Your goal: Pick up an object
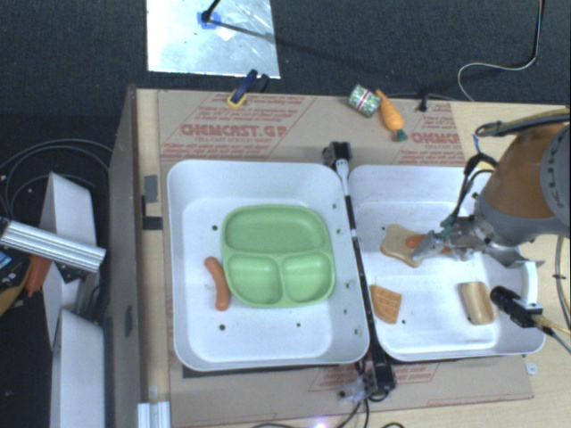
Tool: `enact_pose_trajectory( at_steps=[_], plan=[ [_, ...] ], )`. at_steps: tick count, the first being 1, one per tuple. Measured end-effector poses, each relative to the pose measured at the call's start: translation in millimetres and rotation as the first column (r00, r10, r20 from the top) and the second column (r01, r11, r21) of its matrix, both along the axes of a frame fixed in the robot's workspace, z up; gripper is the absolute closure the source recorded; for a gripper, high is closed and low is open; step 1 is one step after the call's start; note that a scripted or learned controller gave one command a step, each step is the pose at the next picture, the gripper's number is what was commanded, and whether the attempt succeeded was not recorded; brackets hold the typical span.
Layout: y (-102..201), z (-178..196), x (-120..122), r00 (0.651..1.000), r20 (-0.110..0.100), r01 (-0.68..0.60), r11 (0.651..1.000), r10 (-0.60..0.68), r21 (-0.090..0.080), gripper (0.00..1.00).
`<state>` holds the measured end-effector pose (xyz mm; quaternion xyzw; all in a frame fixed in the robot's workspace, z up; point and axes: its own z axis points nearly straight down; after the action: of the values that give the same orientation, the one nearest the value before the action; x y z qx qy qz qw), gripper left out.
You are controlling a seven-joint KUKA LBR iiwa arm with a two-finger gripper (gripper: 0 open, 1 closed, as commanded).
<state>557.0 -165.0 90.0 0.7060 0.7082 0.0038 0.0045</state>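
I am reaching in from the right over the right bin, and my gripper is sitting low at the right edge of the tan bread slice; whether it is released or clenched I cannot tell, because the wrist is covering the tips; a small orange-red piece is showing just at that point, touching the slice. I am judging the bread slice to be my target, since the gripper is lined up with it; it is lying flat in the left half of the right bin, near the divider, its long axis running from far-left to near-right, toward my gripper. A waffle-like cracker is lying nearer, and a tan roll is lying near-right, apart from the slice. In the left bin a green divided plate is resting with a sausage just beside its left edge, well apart from my reach.
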Motion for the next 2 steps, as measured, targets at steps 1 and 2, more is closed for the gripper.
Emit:
enact_pose_trajectory(
  at_steps=[1, 2],
  plan=[
    [-43, -1, -67, 1.0, 0.0, 0.003, 1.0, -0.003, -0.003, 0.0],
    [1, -1, -9, 1.0, 0.001, 0.0, 1.0, 0.0, -0.001, 0.0]
  ],
)
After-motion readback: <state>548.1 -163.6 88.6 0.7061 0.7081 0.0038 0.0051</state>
